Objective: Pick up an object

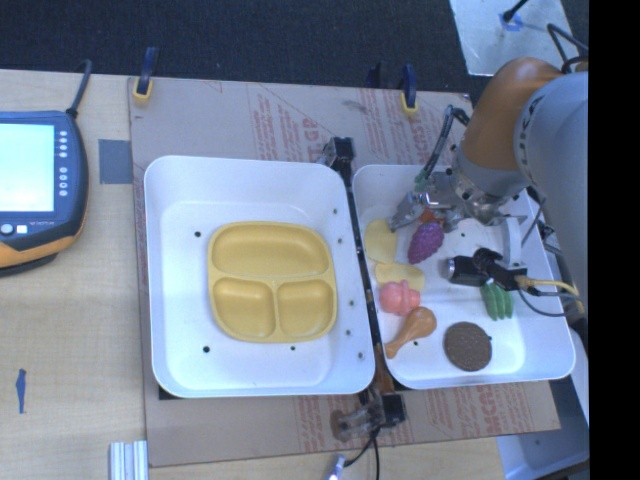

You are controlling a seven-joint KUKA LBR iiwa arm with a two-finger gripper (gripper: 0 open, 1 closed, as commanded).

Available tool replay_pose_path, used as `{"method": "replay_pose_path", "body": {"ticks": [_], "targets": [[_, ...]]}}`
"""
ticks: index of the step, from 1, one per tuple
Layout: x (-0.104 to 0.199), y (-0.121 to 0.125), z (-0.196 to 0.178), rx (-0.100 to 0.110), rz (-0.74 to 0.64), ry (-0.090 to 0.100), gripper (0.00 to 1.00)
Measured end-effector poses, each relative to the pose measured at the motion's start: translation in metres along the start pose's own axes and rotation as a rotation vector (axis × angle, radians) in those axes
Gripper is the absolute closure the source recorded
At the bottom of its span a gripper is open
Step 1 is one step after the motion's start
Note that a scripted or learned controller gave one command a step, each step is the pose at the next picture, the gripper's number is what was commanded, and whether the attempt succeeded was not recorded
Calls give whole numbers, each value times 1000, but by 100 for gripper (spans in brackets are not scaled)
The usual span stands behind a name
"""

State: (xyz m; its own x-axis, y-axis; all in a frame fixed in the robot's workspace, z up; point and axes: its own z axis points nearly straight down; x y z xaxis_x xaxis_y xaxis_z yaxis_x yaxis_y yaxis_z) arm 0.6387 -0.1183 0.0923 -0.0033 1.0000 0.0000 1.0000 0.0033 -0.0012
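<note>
The grey arm [560, 118] is seen reaching in from the right of the camera view, with its orange band [505, 108] lying just above the wrist. The wrist is angled downward and to the left. The gripper [425, 208] is carried low at the arm's end, pointed down and leftward.

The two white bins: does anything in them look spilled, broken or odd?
Nothing looks spilled or broken. The yellow divided tray lies flat in the left bin. The toy foods sit loosely in the right bin, the purple grapes just below the tool.
</note>
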Motion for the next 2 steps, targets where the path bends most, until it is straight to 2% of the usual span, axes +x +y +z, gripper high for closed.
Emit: {"method": "replay_pose_path", "body": {"ticks": [1, 2], "targets": [[2, 11, 4, 30, 7, 4, 0], [19, 11, 4, 30, 8, 0, 0]]}}
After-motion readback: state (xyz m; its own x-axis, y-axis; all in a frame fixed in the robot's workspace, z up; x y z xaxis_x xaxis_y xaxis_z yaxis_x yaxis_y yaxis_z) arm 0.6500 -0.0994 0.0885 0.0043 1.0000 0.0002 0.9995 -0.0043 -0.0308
